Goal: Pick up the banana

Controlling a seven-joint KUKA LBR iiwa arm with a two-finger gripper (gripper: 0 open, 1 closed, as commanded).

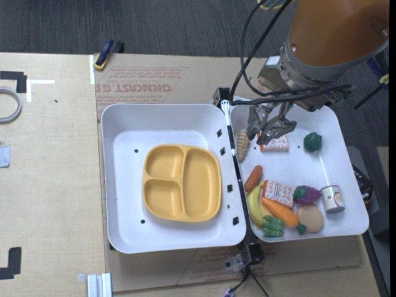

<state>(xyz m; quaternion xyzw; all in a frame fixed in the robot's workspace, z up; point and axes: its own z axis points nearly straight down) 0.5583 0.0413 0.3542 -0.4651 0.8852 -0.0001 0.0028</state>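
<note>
The banana is yellow and lies along the left wall of the right bin, near its front. A carrot and a small printed box press against its right side. My gripper hangs over the back left part of that bin, well behind the banana. Its fingers are spread open with nothing between them. A red and white packet lies just below the fingertips.
Also in the right bin are a corn cob, a sausage, a green broccoli, a purple eggplant, a can, a tan egg-shaped piece and green leaves. The left bin holds a yellow divided plate.
</note>
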